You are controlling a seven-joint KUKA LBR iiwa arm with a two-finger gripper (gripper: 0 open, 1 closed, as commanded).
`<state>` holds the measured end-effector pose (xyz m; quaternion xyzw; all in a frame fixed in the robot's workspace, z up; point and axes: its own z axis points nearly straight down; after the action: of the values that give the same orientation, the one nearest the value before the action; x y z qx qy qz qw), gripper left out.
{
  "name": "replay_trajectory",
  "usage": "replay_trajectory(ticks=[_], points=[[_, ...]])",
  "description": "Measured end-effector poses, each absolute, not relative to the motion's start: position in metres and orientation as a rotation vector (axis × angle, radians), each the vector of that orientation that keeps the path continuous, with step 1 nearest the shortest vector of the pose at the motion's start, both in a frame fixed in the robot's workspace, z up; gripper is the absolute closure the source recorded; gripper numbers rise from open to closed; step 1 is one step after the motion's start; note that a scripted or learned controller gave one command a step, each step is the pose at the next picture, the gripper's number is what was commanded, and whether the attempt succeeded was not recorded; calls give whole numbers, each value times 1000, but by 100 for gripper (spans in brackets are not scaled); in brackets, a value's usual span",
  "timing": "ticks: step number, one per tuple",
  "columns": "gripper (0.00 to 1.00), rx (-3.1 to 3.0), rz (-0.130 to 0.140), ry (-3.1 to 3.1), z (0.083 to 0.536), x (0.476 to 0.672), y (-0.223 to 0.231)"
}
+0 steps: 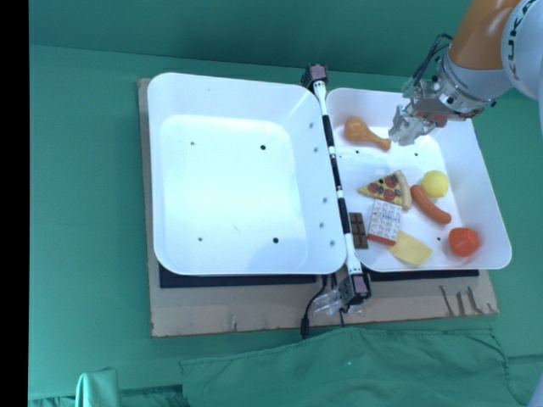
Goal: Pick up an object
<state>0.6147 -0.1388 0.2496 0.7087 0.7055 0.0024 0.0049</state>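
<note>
"KUKA" reads on the arm — jaws' state unclear, beside the chicken drumstick.

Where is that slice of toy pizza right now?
The pizza slice lies in the right bin, near its middle, between the drumstick above and the sausage beside it.

Bright, even light from overhead. The left bin glares almost pure white, its floor washed out. Soft, faint shadows lie under the bins toward 6 o'clock. The green cloth looks flat and evenly lit. Focus is slightly soft throughout.
</note>
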Motion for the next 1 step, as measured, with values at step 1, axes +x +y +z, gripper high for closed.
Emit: replay_trajectory(ticks=[1], points=[[100,2217,8,2209,307,626,-145]])
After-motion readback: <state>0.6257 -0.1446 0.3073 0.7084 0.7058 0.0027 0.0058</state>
